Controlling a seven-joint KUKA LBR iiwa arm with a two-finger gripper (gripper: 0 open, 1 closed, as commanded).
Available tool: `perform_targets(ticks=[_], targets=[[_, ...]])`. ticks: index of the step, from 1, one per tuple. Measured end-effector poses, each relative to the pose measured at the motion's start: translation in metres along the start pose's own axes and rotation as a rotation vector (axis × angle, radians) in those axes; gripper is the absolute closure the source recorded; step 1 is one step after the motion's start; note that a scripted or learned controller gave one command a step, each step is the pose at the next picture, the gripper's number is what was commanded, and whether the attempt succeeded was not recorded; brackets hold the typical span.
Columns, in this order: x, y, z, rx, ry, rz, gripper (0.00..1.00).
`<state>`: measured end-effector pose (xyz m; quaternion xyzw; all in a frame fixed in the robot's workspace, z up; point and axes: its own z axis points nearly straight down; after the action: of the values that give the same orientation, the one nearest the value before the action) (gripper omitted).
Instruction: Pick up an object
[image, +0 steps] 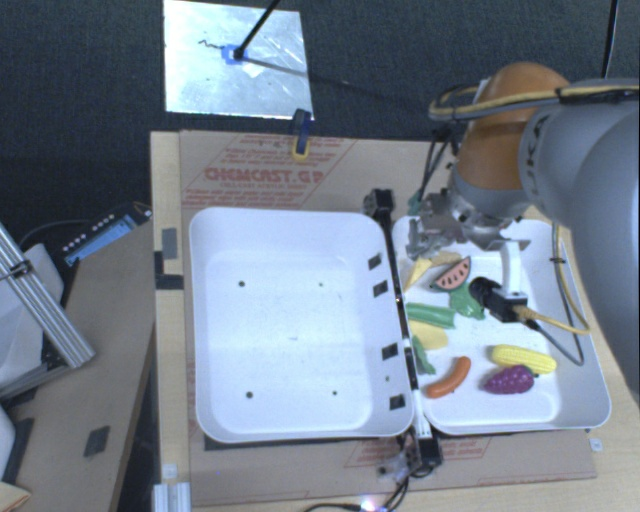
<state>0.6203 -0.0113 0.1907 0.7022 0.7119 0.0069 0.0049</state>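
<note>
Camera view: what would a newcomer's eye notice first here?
First the big grey arm with its orange band, reaching in from the right, its hand low over the right bin. Then the bright toy food there: watermelon slice, corn, grapes, sausage. The left bin is plain white.

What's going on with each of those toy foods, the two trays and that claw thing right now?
Left bin: sitting flat on the bench.
Right bin: holds the toy foods.
Gripper: low over the right bin's far end, nothing seen held.
Watermelon slice: lying loose.
Corn cob: lying flat.
Grapes: lying beside the corn cob.
Sausage: lying flat.
Green pod: lying flat.
</note>
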Motion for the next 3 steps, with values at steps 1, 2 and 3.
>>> perform_targets(ticks=[1, 2, 3], targets=[[0.125, 0.052, -0.035, 0.006, 0.005, -0.003, 1.00], [0.218, 0.054, -0.133, 0.002, 0.003, 0.000, 1.00], [0.188, 0.054, -0.253, 0.001, 0.001, 0.012, 1.00]])
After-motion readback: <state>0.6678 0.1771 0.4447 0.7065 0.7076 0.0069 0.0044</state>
